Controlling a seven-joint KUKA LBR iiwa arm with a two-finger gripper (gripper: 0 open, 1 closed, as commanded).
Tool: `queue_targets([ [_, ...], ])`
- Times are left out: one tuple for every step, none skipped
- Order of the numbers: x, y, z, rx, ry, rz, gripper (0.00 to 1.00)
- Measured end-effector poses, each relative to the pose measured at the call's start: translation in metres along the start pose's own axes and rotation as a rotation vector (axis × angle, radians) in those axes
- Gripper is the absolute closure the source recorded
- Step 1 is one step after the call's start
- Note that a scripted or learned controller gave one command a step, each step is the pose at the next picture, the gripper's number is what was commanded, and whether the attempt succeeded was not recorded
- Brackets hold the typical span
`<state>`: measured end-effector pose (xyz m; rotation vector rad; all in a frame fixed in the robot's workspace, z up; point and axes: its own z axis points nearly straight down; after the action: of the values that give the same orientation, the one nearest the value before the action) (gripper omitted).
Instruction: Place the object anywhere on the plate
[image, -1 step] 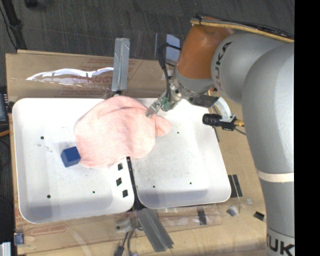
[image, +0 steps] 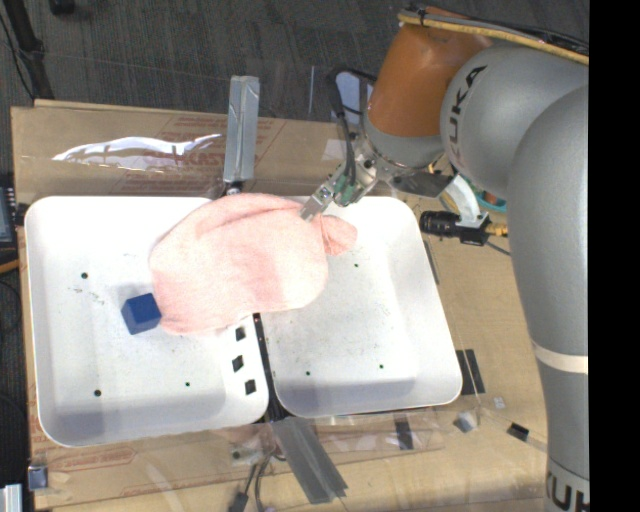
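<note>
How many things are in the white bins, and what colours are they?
Pink: 1, the pink cloth, draped across both bins
Blue: 1, the blue block, in the left bin
Total: 2

Bulky grey arm (image: 530, 200), orange band, dark KUKA lettering.
</note>
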<state>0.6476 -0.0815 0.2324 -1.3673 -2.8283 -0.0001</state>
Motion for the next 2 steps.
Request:
queue_targets([
  [0.050, 0.009, -0.008, 0.002, 0.001, -0.405, 1.00],
  [0.100, 0.022, -0.016, 0.002, 0.001, -0.809, 1.00],
])
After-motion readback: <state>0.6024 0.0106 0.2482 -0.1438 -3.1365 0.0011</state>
